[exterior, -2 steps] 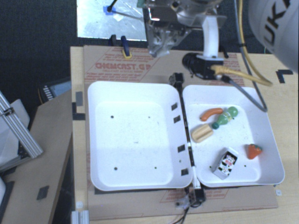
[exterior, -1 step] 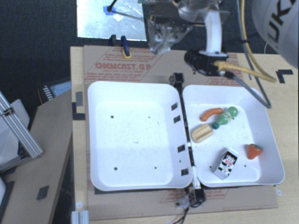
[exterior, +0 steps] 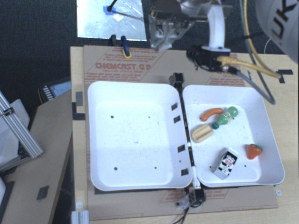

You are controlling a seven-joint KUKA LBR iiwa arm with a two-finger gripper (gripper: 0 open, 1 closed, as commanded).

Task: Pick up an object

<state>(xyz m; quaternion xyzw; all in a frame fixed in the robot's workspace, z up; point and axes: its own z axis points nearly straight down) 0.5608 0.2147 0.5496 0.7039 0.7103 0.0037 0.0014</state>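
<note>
My gripper [exterior: 162, 37] hangs high above the back edge of the bench, over the brown board behind the two bins, with nothing seen between its fingers. In the right bin [exterior: 261, 101] lie an orange sausage [exterior: 211, 113], a green bottle-shaped toy [exterior: 225, 117], a tan bread roll [exterior: 202, 133], a small black-and-white carton [exterior: 225, 163] and a red-orange strawberry-like toy [exterior: 253, 151]. All of these lie well below and to the right of the gripper.
The left bin [exterior: 98, 97] sits beside the right one, joined along a black-clipped divider [exterior: 183, 125]. A yellow cable [exterior: 252, 66] runs across the back right. A shiny metal sheet [exterior: 112, 13] lies behind the bench.
</note>
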